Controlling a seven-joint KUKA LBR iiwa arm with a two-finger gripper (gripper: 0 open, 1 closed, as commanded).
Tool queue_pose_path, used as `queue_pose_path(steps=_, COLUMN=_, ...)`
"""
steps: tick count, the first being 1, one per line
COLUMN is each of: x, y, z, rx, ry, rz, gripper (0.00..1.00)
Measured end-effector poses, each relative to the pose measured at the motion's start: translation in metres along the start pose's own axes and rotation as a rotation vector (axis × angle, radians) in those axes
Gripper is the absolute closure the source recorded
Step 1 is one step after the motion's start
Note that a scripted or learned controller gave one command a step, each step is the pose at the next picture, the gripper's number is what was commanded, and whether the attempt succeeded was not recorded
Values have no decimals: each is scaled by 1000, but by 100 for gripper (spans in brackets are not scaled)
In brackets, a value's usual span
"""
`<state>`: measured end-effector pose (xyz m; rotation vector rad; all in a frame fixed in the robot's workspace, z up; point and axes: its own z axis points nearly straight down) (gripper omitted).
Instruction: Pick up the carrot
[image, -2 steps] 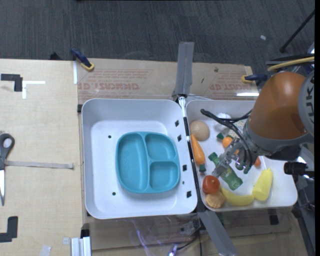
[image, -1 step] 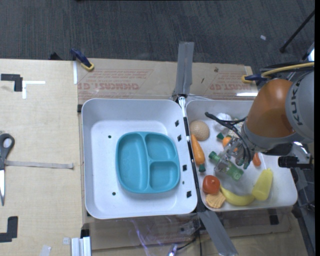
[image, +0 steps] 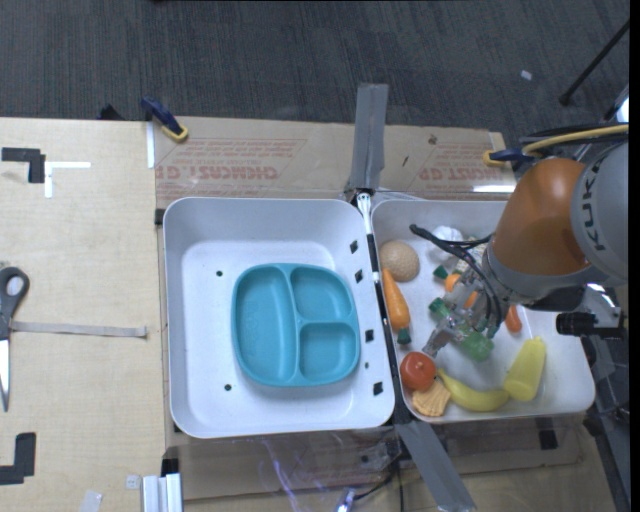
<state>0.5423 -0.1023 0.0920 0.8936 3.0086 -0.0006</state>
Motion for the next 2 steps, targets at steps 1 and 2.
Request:
queue_pose_path(steps=1, x=-2, y=1, z=-10, rx=-1, ry=-4, rz=-1, gripper=100)
queue_pose_path(steps=2, x=-52, y=36, z=-1, rx=-1, ry=-1, rz=-139, gripper=100)
